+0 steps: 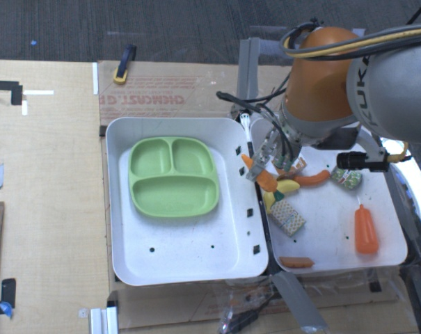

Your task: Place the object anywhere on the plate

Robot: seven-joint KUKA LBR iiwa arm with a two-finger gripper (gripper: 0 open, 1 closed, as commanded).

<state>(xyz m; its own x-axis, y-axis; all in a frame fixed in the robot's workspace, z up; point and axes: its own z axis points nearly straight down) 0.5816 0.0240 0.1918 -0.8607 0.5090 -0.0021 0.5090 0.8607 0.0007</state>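
Observation:
A green divided plate (173, 177) lies in the left white bin (116, 207), with nothing on it. My gripper (269, 167) hangs over the left edge of the right bin (332, 239), well to the right of the plate. It looks open, its tips just above a small heap: an orange carrot-like piece (266, 181), a yellow piece (288, 185) and a long orange sausage shape (313, 179). Nothing is seen held between the fingers. The arm's orange band hides the back of the right bin.
The right bin also holds a speckled block (287, 218), an orange bottle (365, 229), a small brown sausage (296, 261) and a green-and-white item (348, 178). The wall between the two bins lies directly left of the gripper.

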